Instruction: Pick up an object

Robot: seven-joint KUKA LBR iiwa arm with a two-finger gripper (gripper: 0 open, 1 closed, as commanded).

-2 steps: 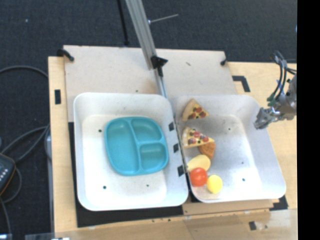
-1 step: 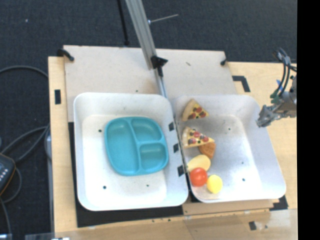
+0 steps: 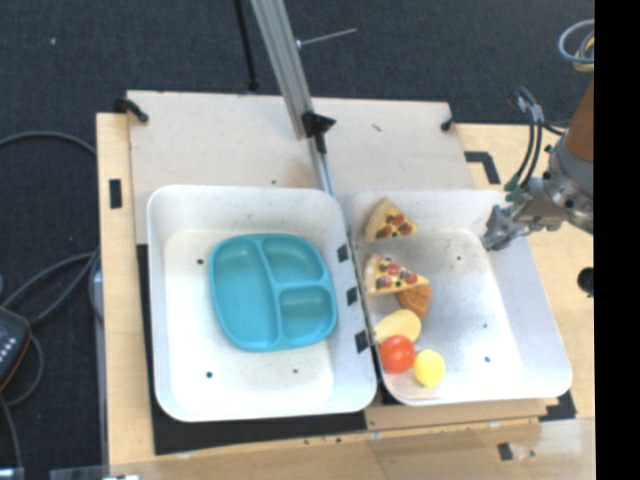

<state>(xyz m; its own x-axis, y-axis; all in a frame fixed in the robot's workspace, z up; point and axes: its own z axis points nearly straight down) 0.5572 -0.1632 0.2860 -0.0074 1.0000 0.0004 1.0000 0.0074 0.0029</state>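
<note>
Hovering hand [image 3: 497, 230] (grip unclear) above right bin [image 3: 520, 318], well apart from pizza slices [image 3: 388, 222].

At the frame's right edge, the arm [image 3: 577, 158] shows a grey wrist, an orange-brown band above it, green cables alongside, and a grey metal gripper [image 3: 497, 230].

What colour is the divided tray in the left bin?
Light blue tray, clearest in the camera view.

Your right bin [image 3: 520, 318] has bare floor across its middle and right. Toy food [image 3: 400, 288] crowds its left wall. A slanted metal post [image 3: 285, 58] stands at the far side.
</note>
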